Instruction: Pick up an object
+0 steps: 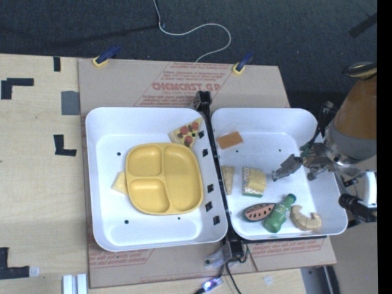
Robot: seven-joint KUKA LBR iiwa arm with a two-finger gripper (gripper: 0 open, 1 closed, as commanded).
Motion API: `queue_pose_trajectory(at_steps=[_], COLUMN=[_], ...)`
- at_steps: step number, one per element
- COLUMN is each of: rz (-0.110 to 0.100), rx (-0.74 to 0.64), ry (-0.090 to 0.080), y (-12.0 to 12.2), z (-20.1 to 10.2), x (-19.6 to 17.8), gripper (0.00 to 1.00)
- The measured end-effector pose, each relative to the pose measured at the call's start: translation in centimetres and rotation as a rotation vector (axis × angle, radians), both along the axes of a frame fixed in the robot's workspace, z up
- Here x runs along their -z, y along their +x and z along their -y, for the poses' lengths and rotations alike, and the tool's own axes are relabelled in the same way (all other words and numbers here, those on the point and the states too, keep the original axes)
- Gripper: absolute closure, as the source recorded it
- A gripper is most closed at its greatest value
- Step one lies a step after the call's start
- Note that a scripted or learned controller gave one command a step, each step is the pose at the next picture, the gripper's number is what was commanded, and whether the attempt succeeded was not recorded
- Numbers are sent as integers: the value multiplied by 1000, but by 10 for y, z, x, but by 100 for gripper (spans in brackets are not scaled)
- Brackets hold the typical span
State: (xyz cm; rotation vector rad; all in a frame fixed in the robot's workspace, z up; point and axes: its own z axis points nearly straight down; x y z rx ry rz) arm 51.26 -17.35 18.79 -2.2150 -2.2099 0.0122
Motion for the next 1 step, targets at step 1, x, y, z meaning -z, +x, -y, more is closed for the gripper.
queue_pose_trajectory(at_steps=[1], rz=[12], rx=[-4], ry=[-3], y=[3], z=[0], x=[-6], gripper=[0])
